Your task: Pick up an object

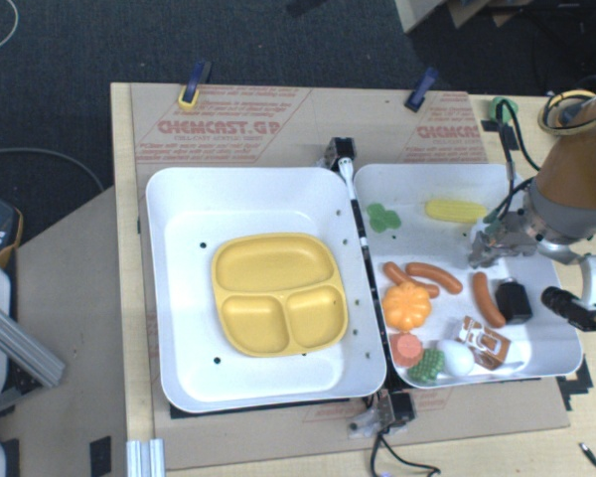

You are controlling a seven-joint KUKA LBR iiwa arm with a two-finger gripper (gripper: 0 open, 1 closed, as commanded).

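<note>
Nearest to us, along the front edge of the right bin [561, 351], we see a cluster of toy food: a round red piece [407, 348], a green broccoli [428, 365], a white egg-like piece [458, 360] and a brown-and-white wrapped item [485, 339], all lying close together. Just beyond them sits an orange pumpkin [406, 306], with two sausages [434, 276] just behind it and a third sausage [487, 299] lying beside a small black block [514, 301]. In the left bin [179, 266] a yellow divided tray [277, 291] rests near the middle, its two small compartments toward us and the large one behind. Farther back in the right bin we find a green leafy piece [382, 217] near the dividing wall and a yellow corn cob [455, 210] toward the back. The gripper [492, 243] hangs over the right bin just in front of the corn cob, on open white floor, with nothing visibly between its fingers; we cannot tell whether they are spread or pressed together. Behind it rises the arm's orange band [573, 172].
</note>
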